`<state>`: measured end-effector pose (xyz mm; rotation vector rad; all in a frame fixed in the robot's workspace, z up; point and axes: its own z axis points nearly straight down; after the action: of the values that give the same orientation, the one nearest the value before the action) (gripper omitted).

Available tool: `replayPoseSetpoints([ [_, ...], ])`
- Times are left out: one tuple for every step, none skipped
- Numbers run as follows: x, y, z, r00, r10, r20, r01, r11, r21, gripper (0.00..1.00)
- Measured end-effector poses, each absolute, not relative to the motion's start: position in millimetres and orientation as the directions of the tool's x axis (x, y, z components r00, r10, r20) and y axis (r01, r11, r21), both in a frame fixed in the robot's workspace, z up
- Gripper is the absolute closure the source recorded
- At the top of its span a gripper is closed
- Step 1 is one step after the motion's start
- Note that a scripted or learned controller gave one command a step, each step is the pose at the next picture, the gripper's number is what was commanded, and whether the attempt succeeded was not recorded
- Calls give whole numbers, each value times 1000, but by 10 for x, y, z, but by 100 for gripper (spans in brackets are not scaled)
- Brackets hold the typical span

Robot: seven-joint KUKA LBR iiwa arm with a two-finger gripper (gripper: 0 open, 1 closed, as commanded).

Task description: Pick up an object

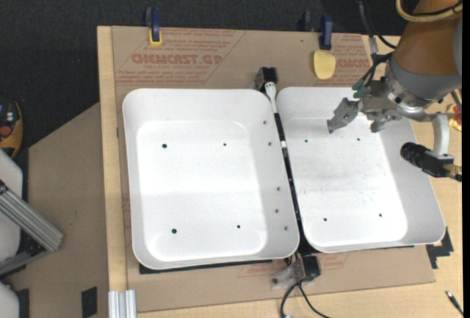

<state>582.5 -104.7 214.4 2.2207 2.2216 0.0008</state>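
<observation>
Your gripper (358, 117) hangs over the right bin (352, 192), toward its 1 o'clock corner, jaws spread and holding nothing. The yellow object (324, 64) lies outside at 12 o'clock on the board (183, 52); closing here risks grabbing air.

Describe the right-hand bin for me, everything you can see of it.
The right bin is a shallow white tray, plastic by its look, with rounded corners and a few small dark dots on its floor. Faint grey scuffs mark the middle. It lies flat on the brown board, edge to edge with the left bin. The end effector is above its upper part.
</observation>
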Motion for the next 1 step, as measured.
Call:
replayPoseSetpoints([
  [5832, -1045, 2251, -1, 1000, 0, 1000, 1, 4, 100],
])
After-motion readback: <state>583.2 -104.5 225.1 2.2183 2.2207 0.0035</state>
